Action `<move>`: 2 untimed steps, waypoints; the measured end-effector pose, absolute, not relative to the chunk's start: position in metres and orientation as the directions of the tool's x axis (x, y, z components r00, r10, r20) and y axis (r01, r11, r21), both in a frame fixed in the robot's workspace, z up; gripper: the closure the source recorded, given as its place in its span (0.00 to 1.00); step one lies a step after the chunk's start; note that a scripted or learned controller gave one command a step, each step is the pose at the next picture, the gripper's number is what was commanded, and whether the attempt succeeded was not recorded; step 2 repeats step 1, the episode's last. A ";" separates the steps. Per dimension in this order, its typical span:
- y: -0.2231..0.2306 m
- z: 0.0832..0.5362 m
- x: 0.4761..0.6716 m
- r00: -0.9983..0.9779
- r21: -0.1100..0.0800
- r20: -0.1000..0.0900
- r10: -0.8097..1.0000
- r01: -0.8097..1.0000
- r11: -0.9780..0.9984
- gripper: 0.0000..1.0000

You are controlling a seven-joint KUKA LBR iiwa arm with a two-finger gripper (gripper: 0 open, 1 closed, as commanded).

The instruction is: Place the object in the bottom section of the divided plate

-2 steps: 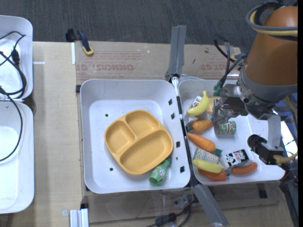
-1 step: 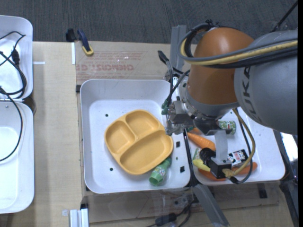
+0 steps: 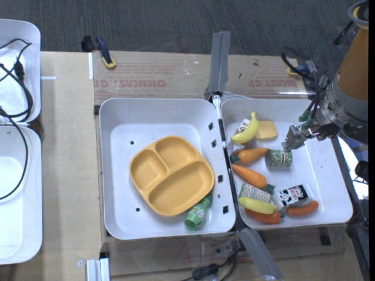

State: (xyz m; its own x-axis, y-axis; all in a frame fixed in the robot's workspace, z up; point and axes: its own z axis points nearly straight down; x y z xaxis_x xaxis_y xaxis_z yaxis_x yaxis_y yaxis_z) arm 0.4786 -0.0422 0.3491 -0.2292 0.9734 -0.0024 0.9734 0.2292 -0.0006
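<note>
Cardboard-covered bench point(image 3: 176, 75) carries two white bins. At nine o'clock, the yellow divided plate point(image 3: 172, 175) half hides a green bottle point(image 3: 197, 214). At three o'clock, the gripper point(image 3: 291, 140) hangs over a small can point(image 3: 280, 158) among toy food; whether it grasps anything is unclear.

Divided plate point(image 3: 171, 177) in left bin point(image 3: 114, 157); bottle point(image 3: 197, 214) by plate's front edge; toy foods in right bin point(image 3: 334, 183).

The arm point(image 3: 356, 69) has a broad orange band above a grey wrist. Black cables loop beside it. Its gripper point(image 3: 291, 140) is dark grey metal.
</note>
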 end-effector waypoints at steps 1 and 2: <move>0.031 0.236 0.477 -0.064 -0.005 -0.001 0.998 0.998 0.064 1.00; 0.031 0.236 0.477 -0.064 -0.005 -0.001 0.998 0.998 0.064 1.00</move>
